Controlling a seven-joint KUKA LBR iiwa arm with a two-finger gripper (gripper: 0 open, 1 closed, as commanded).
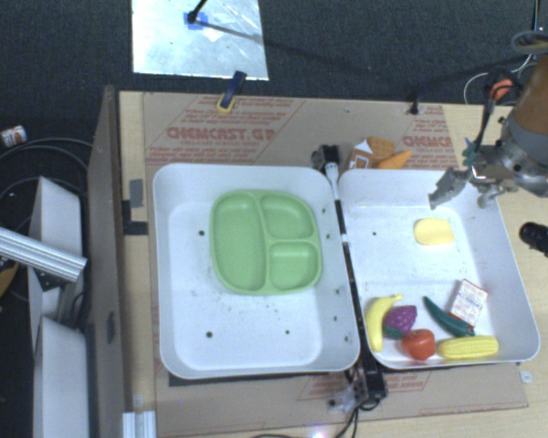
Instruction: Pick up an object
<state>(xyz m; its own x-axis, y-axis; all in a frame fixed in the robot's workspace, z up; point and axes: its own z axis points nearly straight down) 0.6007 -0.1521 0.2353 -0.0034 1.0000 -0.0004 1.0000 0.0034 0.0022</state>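
Yellow block (pixel 433 232) alone mid-bin — banana (pixel 381 318), tomato (pixel 419 343), corn (pixel 468 347) well apart.

A silver sheet (pixel 199 24) lies on the dark floor beyond the bench; black cables (pixel 32 185) coil at left (beside a metal bracket (pixel 32 251)).

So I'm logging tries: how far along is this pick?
Nothing looks picked yet. The gripper hangs above the right bin, near the pale yellow block, with nothing between its fingers. Reaching down, closing and lifting are all left.
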